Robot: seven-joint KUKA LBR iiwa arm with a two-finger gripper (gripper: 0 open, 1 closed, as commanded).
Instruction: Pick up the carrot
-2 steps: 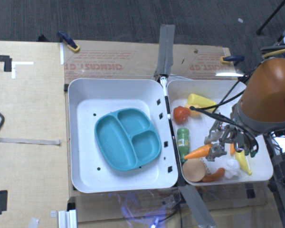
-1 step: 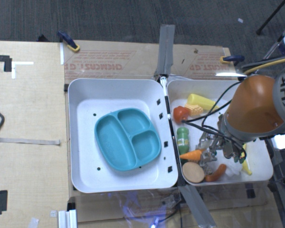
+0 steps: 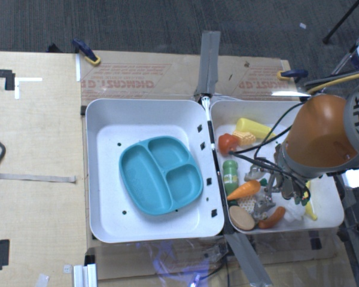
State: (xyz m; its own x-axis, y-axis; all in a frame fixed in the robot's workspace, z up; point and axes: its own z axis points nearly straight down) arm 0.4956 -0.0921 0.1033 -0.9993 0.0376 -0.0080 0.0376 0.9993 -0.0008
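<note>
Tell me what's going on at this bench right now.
A grey robot arm with an orange band is reaching into the right bin, which holds a jumble of toy food. Its gripper hangs low over the pile, just right of the carrot, which lies on the bin floor beside a green bottle. The carrot is not between the fingers, so it has not been picked up. The left bin holds a blue divided plate.

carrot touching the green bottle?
Touching. The camera view shows the carrot lying against the lower end of the green bottle with no gap, in the right bin.
</note>
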